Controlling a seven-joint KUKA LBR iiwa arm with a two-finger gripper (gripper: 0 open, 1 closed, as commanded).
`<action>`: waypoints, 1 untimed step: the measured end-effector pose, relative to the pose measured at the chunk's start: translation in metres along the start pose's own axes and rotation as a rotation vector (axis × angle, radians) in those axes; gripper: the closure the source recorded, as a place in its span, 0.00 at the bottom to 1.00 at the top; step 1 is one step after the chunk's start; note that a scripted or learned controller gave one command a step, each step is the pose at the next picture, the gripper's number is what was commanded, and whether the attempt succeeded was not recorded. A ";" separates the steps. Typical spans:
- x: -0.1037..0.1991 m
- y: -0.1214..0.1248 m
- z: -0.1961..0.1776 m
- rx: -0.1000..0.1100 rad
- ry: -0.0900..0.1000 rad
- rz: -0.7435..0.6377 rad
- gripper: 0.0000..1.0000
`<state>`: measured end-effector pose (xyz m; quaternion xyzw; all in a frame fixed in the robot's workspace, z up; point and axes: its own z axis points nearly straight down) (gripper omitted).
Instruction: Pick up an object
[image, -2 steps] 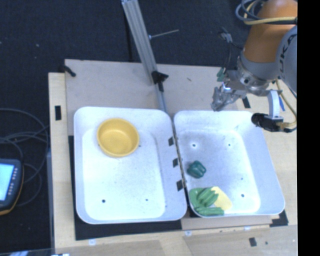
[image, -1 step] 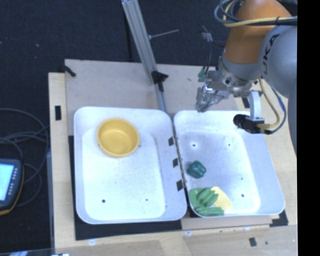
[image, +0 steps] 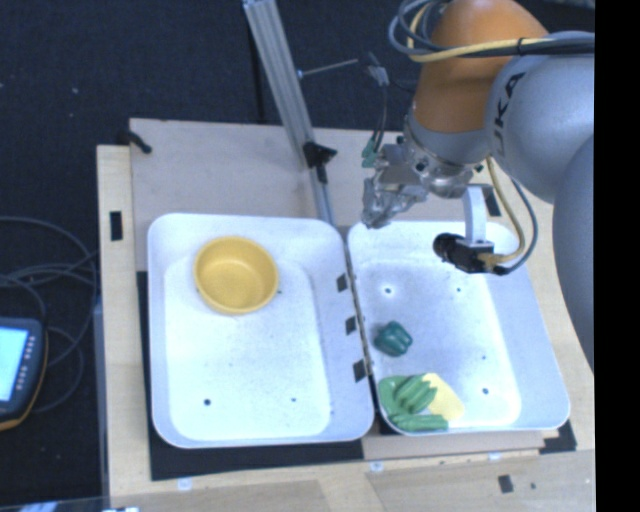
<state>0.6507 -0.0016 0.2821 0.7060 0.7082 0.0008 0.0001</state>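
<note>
The approach is in hand: the claw (image: 379, 213) hangs at the right bin's (image: 520, 330) eleven o'clock corner, grip unreadable, and next must travel toward six o'clock and descend over the green pepper (image: 393, 339) or the green-and-yellow pile (image: 420, 398)

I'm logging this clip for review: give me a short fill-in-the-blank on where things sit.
1. The yellow bowl sits in the ___ bin.
2. The dark green pepper lies in the ___ bin.
3. The pincer hovers over the right bin's far ___ corner.

Missing words: left; right; left
</note>
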 end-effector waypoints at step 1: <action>0.046 -0.005 0.001 0.001 0.000 0.000 1.00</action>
